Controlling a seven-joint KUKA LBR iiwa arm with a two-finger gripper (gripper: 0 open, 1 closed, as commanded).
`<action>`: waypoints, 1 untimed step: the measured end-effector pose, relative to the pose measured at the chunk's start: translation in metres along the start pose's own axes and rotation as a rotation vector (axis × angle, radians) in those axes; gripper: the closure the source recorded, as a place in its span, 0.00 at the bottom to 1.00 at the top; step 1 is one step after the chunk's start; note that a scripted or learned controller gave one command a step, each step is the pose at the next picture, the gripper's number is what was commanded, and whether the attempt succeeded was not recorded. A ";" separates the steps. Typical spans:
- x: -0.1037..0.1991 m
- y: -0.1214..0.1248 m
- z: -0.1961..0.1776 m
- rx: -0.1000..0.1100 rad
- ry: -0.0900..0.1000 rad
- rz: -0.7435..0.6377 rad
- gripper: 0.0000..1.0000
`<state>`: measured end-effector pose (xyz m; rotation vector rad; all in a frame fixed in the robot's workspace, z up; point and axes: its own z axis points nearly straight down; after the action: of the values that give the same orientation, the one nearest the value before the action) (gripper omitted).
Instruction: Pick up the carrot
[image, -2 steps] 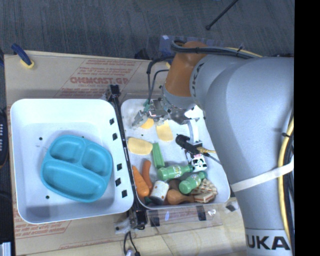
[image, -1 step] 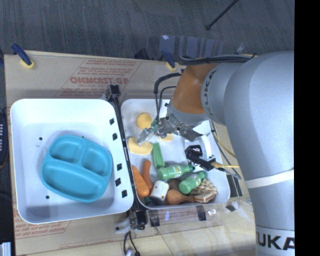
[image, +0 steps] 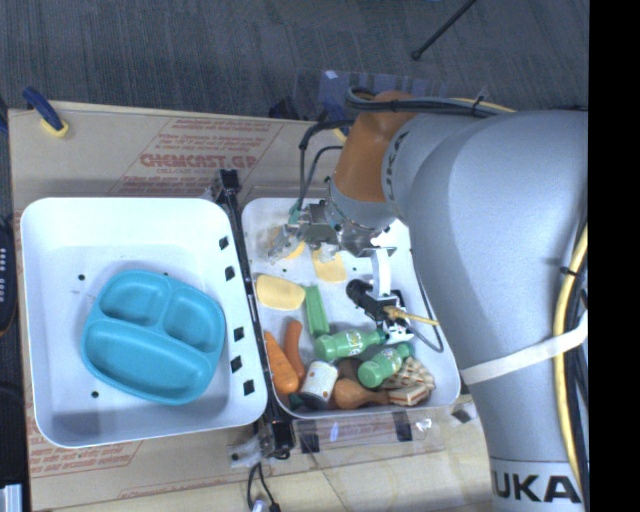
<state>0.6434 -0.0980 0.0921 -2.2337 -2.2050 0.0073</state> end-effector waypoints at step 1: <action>0.003 -0.028 0.001 0.004 0.001 -0.352 0.00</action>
<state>0.6157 -0.0951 0.0917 -1.8102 -2.5586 0.0093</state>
